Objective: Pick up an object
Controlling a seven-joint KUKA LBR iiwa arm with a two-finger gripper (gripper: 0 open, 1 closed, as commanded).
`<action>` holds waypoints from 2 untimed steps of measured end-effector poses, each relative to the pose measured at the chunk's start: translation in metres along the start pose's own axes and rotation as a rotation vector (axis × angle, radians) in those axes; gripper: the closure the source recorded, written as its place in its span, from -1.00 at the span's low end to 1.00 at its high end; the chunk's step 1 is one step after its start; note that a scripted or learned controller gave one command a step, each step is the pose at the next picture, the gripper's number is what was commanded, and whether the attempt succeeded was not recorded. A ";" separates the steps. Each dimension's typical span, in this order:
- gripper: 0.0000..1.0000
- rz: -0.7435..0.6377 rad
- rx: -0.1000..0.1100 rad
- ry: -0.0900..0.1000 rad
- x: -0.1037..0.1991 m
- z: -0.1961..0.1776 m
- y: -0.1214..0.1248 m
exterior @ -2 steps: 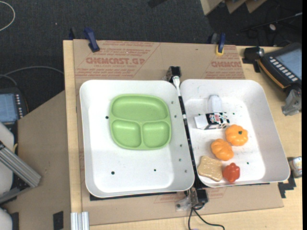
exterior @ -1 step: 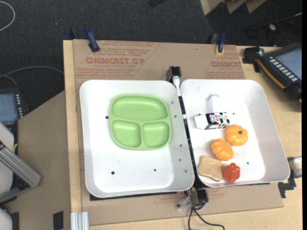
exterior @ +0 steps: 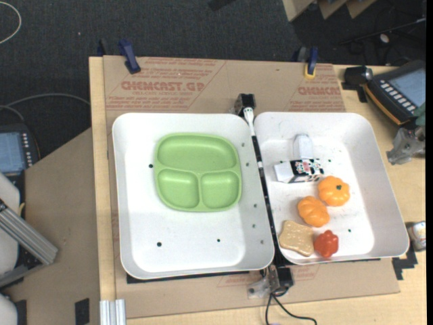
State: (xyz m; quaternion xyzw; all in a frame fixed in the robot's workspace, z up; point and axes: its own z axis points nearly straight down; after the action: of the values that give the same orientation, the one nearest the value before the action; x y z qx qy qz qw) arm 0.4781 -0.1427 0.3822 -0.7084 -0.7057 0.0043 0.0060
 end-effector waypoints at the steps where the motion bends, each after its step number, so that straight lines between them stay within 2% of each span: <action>1: 1.00 -0.006 -0.035 -0.008 0.000 -0.154 0.026; 2: 1.00 -0.005 -0.003 0.001 0.026 -0.040 -0.001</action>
State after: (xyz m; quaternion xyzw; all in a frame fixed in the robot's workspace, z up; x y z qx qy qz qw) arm 0.4778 -0.1165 0.4219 -0.7067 -0.7075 0.0030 0.0052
